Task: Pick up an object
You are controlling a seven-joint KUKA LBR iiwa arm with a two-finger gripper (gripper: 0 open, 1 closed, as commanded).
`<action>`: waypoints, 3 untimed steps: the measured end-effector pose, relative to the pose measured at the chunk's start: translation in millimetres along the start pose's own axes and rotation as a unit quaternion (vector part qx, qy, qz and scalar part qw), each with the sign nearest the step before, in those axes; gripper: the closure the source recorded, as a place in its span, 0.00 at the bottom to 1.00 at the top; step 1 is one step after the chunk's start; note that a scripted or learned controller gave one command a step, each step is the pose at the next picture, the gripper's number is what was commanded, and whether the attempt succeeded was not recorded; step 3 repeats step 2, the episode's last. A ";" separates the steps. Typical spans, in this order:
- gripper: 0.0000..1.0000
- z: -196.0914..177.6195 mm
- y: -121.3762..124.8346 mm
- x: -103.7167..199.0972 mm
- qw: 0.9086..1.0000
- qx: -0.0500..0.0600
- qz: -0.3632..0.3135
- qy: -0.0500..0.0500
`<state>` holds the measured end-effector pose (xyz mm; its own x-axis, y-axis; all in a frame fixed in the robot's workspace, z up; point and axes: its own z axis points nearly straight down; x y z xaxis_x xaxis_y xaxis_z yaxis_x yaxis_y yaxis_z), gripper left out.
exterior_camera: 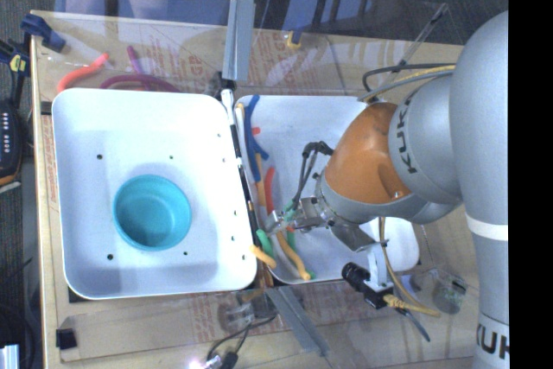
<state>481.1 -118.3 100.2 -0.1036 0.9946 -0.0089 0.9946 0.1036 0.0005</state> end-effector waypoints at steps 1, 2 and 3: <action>1.00 -10.3 1.5 1.5 1.000 0.000 -0.004 0.002; 1.00 -121.7 61.3 22.9 1.000 0.001 0.004 0.005; 1.00 -121.7 61.3 22.9 1.000 0.001 0.004 0.005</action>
